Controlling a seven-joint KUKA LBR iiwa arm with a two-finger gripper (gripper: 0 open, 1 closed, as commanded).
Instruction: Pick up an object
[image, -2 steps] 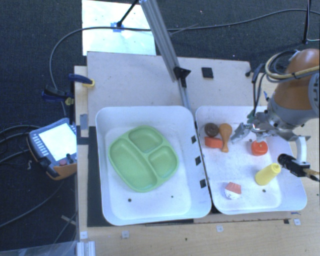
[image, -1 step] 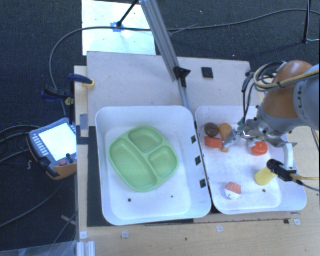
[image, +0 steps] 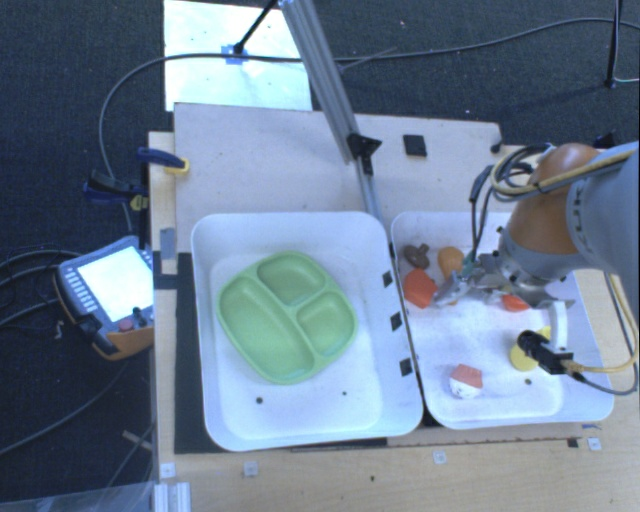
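Bright overhead light, glare on white bins (image: 300, 225) (washed out), soft focus overall

The arm (image: 600, 205) is seen reaching in from the right edge of the camera view, its grey outer link running leftward and slightly downward. The orange band (image: 545, 215) is found just above the wrist, with dark and yellow cables looped over its upper side. Below the band, the grey wrist (image: 525, 265) is bent downward and to the left. The claw (image: 452, 290) is pointed toward the left and held low. Its metal fingers are blurred at this size, so their state cannot be judged. A yellow cable is trailed beneath the arm toward the right.
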